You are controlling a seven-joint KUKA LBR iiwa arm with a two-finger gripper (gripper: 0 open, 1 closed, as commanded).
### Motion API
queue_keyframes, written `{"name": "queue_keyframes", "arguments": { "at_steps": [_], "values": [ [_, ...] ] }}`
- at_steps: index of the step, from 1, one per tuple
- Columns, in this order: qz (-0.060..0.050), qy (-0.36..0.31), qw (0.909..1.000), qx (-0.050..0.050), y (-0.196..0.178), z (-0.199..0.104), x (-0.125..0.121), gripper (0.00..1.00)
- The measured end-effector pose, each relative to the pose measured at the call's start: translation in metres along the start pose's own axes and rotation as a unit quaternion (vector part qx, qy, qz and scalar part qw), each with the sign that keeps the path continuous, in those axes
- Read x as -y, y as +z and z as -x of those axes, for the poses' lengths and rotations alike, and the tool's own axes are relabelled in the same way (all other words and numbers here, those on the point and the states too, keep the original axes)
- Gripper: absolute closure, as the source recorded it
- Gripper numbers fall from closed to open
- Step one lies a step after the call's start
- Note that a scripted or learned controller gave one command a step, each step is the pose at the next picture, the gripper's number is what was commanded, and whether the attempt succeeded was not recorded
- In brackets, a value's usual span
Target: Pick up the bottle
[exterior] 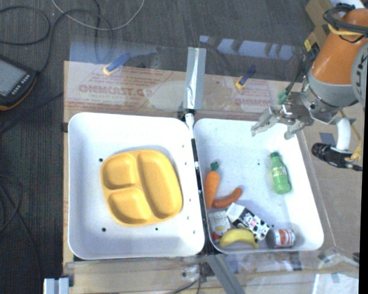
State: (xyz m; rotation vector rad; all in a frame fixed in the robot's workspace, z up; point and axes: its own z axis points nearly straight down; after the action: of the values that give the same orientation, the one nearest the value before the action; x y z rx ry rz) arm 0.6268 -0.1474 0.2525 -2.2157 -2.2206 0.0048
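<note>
Bottle (pixel 279 173): green translucent plastic, lying flat in right bin (pixel 310 179), long axis near-vertical in frame, cap toward far rim. Tool (pixel 275 127) just beyond the cap, fingers spread wide, holding nothing. Carrot (pixel 212 183) left of bottle. 2 glossy white bins on surface (pixel 132 89); dark carpet around.

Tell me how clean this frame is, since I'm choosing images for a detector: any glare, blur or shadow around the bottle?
In the camera view the green bottle is sharp and evenly lit, with a faint shadow beside it; the right bin shows no strong glare; the gripper is slightly soft; pale reflections streak the clear sheet behind the bins.
</note>
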Motion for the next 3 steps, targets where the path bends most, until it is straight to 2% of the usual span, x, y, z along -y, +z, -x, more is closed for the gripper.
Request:
{"name": "queue_keyframes", "arguments": {
  "at_steps": [1, 2, 3],
  "values": [
    [0.004, -0.010, 0.9999, 0.001, 0.121, 0.047, 0.027, 0.00],
    [0.011, 0.050, 0.9987, 0.004, 0.162, 0.001, 0.065, 0.00],
    [0.003, 0.004, 0.9999, -0.012, 0.154, 0.045, 0.088, 0.00]
  ]
}}
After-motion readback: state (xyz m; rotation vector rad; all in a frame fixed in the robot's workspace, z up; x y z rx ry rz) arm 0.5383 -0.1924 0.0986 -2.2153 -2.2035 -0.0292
